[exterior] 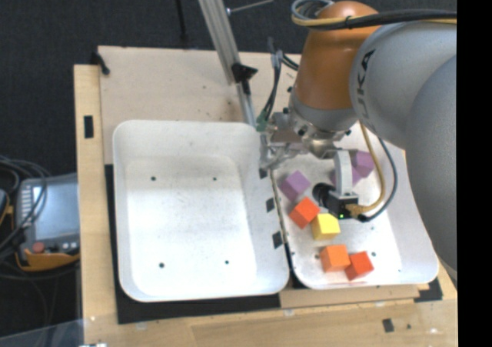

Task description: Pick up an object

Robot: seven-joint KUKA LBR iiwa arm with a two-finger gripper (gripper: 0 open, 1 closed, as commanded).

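Several small blocks lie in the right bin (pixel 407 257). A purple block (pixel 294 184) sits near the bin's left wall, with an orange-red block (pixel 304 211) and a yellow block (pixel 325 225) just in front of it. An orange block (pixel 334 257) and a red block (pixel 359 265) lie side by side near the front rim. A second purple block (pixel 361 165) is partly hidden behind the wrist. My gripper (pixel 274 151) hangs below the orange band, over the bin's back left corner, just behind the first purple block. Nothing shows in its grasp.
The left bin (pixel 192 207) stands beside the right one, their walls meeting along the middle. A slanted aluminium post (pixel 219 30) rises behind the bins. The big grey arm (pixel 415 68) covers the right bin's back right part.
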